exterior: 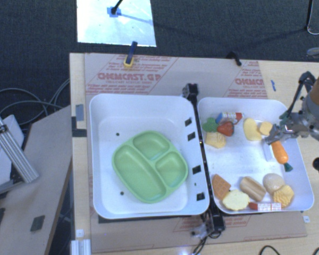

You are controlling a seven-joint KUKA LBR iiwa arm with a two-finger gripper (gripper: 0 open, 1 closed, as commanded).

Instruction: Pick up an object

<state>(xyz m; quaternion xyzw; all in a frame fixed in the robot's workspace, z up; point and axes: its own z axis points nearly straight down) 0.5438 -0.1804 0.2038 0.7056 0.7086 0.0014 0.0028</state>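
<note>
2 white bins (149,108) on a papered bench (149,73); gripper (274,137), grip unclear, perhaps touching the carrot (279,152)

The grey arm (316,108) reached in from the right edge, its wrist bent toward the left. The gripper (274,137) sat low and pointed left and slightly downward, a cable looping above the wrist.
</note>
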